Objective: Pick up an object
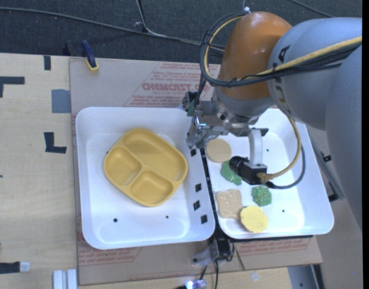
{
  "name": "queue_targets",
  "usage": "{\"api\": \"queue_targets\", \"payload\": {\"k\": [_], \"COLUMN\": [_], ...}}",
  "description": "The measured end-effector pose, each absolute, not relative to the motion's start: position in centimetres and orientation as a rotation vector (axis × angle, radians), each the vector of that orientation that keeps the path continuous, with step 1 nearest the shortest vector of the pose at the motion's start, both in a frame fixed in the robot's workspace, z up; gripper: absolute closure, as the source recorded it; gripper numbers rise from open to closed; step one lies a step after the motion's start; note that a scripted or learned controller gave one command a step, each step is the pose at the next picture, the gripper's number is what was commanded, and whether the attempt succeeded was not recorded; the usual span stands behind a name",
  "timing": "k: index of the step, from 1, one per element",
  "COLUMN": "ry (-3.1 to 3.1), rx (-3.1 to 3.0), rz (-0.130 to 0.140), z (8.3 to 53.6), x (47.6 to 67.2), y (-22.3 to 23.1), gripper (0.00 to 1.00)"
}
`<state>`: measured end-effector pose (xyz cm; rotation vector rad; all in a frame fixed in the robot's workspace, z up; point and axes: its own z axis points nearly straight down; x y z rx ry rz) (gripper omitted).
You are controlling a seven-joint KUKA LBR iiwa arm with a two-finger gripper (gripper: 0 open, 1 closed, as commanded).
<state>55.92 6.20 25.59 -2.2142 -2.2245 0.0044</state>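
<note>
Jaws unreadable under the wrist, so open or closed cannot be told; the gripper (196,134) sits low over the divider between the two bins, with nothing seen held. Judged step: approach, pick not yet made. Nearest candidate is the round tan cracker (219,150) in the right bin (310,191), just beside the gripper on the view's right. The next move calls for shifting over it, then descending.

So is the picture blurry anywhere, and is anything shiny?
Camera view: the yellow tray looks sharp, with a soft shadow on the left bin; the orange band has a bright shiny patch on top; the big grey arm nearest the camera looks a bit soft.
</note>
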Motion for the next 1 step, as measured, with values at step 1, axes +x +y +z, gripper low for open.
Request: {"api": "queue_targets", "payload": {"k": [1], "ry": [-2.224], "rx": [-2.213], "rz": [0.006], "z": [24.48], "x": [52.25], "y": [10.10], "gripper": [1.00]}}
